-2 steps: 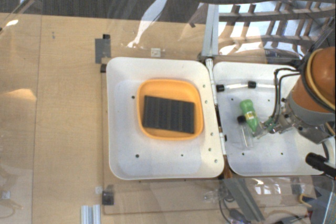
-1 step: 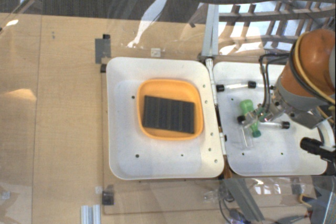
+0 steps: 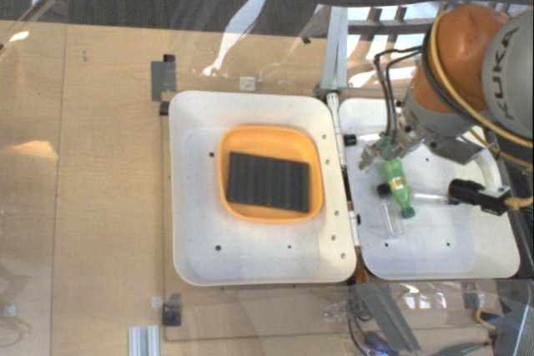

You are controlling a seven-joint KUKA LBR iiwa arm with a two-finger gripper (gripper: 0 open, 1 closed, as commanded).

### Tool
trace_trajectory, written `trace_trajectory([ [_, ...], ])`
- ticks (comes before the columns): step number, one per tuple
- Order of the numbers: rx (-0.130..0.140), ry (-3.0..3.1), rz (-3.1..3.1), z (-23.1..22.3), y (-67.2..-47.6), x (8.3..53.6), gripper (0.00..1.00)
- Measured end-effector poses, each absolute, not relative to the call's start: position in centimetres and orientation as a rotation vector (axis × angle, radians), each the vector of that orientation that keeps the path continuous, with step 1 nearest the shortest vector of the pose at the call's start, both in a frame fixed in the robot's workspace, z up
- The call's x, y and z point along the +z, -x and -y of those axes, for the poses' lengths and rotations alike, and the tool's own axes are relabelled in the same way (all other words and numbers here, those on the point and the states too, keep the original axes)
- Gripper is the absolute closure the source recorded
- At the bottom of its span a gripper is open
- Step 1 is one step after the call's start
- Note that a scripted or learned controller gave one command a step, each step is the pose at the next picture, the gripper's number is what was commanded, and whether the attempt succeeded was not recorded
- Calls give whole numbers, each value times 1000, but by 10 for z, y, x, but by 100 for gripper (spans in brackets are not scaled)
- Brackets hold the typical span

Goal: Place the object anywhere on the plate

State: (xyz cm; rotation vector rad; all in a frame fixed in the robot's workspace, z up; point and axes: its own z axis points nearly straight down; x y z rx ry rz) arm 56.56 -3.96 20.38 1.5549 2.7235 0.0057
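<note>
The green bottle (image 3: 397, 188) lies on its side in the right bin (image 3: 467, 258), toward 9 o'clock from the centre of this bin. The gripper (image 3: 380, 152) hangs just beside it, at 11 o'clock. If the claw is wide or narrow, I cannot tell. The bottle looks small, light and stiff, but its round, smooth body can roll or slip, so I would take it across the middle. The orange plate (image 3: 269, 139) waits at 9 o'clock, in the left bin (image 3: 196, 179).

Left white bin (image 3: 193, 204) and right white bin (image 3: 455, 256) sit side by side on the wooden bench (image 3: 83, 196).
</note>
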Motion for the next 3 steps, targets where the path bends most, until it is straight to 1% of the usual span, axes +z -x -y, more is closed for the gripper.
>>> trace_trajectory([
  [1,5,-1448,-2783,-9,-571,185,100],
  [2,7,-1317,-2845,-59,-589,186,100],
  [3,7,-1318,-2844,-59,-589,186,0],
])
